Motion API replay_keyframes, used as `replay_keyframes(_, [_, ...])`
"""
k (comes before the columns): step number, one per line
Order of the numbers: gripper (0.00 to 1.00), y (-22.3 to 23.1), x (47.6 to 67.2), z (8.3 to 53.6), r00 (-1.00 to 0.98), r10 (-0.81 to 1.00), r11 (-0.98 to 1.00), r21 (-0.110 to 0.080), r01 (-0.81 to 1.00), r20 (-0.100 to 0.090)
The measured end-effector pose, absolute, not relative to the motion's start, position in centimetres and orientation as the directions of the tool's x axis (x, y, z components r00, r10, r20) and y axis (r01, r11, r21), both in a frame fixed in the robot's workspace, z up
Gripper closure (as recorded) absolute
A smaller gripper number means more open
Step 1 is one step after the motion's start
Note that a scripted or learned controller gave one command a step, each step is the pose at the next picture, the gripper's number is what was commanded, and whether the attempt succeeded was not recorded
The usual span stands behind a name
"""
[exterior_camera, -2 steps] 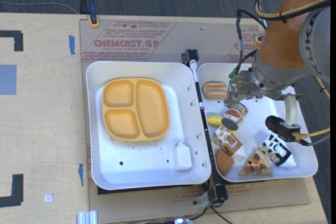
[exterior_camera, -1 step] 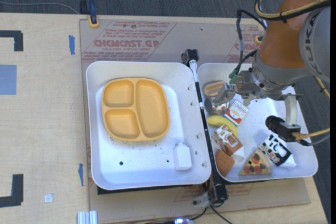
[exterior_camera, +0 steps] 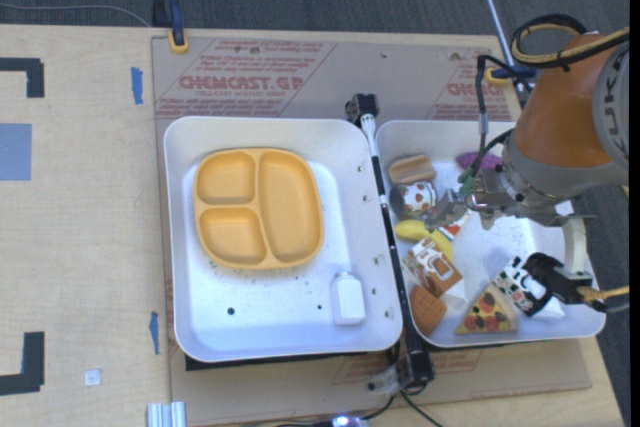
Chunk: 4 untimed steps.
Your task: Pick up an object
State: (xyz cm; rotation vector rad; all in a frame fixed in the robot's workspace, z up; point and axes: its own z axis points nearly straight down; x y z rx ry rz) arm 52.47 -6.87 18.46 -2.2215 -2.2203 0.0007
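Note:
My gripper (exterior_camera: 452, 206) hangs low over the upper middle of the right bin (exterior_camera: 570, 327), on the grey arm with the orange band (exterior_camera: 560, 115). Its tip sits among toy foods: a brown bun (exterior_camera: 411, 167), a white round piece (exterior_camera: 419, 198) just left of it, and a yellow banana (exterior_camera: 413, 230) below it. A purple piece (exterior_camera: 468, 158) peeks out above the wrist. Further down lie a small printed carton (exterior_camera: 432, 261), a waffle cookie (exterior_camera: 427, 308), a pizza slice (exterior_camera: 488, 314) and a black-and-white toy (exterior_camera: 527, 286). Nothing visibly sits in the gripper.
The left bin (exterior_camera: 185, 245) holds a yellow divided plate (exterior_camera: 260, 207) and a small white block (exterior_camera: 348, 298). A black clamp (exterior_camera: 361, 105) sits at the top of the rim between the bins. Cables (exterior_camera: 545, 40) loop above the arm.

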Motion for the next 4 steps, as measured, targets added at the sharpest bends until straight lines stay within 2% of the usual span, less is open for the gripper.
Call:
replay_keyframes(1, [0.0,-5.2,51.0,18.5,-0.001,1.0,0.001,-0.001,1.0,0.001])
replay_keyframes(2, [0.0,-6.0,51.2,18.5,0.001,1.0,-0.001,0.001,1.0,-0.001])
replay_keyframes(3, [0.0,-9.2,51.9,15.6,0.001,1.0,-0.001,-0.001,1.0,0.001])
replay_keyframes(4, [0.0,-9.3,52.1,11.1,0.0,1.0,0.0,0.019,1.0,0.0])
